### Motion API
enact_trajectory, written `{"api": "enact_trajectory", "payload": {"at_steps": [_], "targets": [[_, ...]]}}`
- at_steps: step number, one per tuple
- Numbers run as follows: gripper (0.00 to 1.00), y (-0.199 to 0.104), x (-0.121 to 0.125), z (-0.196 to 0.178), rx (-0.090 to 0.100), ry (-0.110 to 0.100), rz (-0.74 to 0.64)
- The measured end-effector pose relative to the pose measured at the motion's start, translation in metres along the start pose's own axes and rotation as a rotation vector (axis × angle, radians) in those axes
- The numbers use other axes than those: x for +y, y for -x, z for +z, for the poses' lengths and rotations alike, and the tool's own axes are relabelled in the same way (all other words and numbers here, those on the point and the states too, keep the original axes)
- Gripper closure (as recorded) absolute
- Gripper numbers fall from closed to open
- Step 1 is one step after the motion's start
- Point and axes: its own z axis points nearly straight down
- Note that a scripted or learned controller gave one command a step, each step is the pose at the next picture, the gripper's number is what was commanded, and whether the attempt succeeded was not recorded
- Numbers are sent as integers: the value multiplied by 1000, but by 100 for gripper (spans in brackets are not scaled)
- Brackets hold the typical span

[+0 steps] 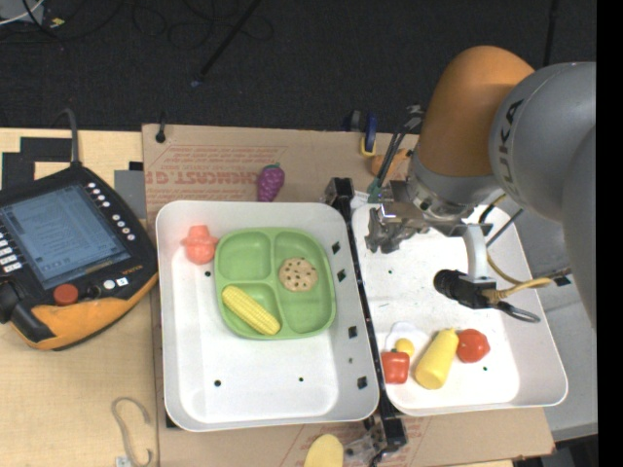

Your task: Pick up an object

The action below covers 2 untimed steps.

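Claw (382, 233) suspended over the upper left of the right bin (540, 382), apparently empty, finger spacing indiscernible; yellow bottle (435, 357) lies near the front.

A single fixed camera looks down at a slant from the near side, fairly close, taking in both bins (255, 402) on the table (68, 397).

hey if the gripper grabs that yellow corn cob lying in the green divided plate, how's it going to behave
The yellow corn cob looks like a rounded plastic toy, so probably light and stiff. Its tapered, cylindrical shape suggests it may roll or slip out of a pinch unless gripped across its width. It lies slanted in a compartment of the green divided plate, whose raised ridges would likely stop it rolling far.
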Motion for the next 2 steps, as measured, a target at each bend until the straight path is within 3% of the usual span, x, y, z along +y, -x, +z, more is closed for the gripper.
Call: {"api": "enact_trajectory", "payload": {"at_steps": [1,2], "targets": [[100,0,-9,14,-1,-3,4],[100,0,-4,13,-1,-1,-1]]}}
